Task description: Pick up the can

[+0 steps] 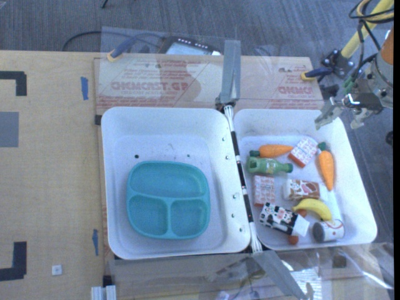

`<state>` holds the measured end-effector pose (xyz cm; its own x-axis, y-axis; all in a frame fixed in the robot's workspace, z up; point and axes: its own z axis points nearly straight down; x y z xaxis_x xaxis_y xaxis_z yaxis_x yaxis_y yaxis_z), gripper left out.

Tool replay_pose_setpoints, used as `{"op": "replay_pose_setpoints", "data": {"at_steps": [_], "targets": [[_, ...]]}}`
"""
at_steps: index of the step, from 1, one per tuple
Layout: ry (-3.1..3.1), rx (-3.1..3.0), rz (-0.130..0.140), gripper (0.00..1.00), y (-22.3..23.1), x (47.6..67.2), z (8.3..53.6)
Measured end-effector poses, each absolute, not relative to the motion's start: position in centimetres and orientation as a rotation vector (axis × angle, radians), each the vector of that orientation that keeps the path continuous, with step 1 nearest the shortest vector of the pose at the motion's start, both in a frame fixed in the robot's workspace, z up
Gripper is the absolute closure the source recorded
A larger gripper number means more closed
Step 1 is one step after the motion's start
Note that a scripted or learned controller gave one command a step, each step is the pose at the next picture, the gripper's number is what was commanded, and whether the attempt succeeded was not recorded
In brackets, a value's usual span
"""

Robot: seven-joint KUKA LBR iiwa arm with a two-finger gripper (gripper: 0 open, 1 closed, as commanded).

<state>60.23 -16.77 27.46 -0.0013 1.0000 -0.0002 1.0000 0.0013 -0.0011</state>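
The can (329,230) is white with red markings and a grey end. It lies on its side in the near right corner of the right bin (361,195), just below a banana (314,209). My gripper (340,119) hangs over the far right corner of that bin, well away from the can. Its fingers (325,115) are spread open with nothing between them.
The right bin also holds two carrots (325,168), a green bottle (267,165), several small cartons (304,151) and a black-and-white box (279,217). A teal divided plate (167,199) lies in the left bin (125,127). Cables and yellow hoses (365,11) hang at the upper right.
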Motion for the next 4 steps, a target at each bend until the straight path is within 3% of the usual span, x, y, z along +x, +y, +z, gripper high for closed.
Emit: {"op": "replay_pose_setpoints", "data": {"at_steps": [1, 2, 3, 4], "targets": [[-2.129, -2.312, 0.002, 0.00, -18.1, 59.9, 32.6], [-2.152, -2.284, 0.003, 0.00, -15.0, 58.9, 17.5], [-2.151, -2.303, -0.014, 0.00, -10.3, 55.2, 9.3], [-1.931, -2.476, 0.003, 0.00, -15.3, 61.5, 10.7]]}}
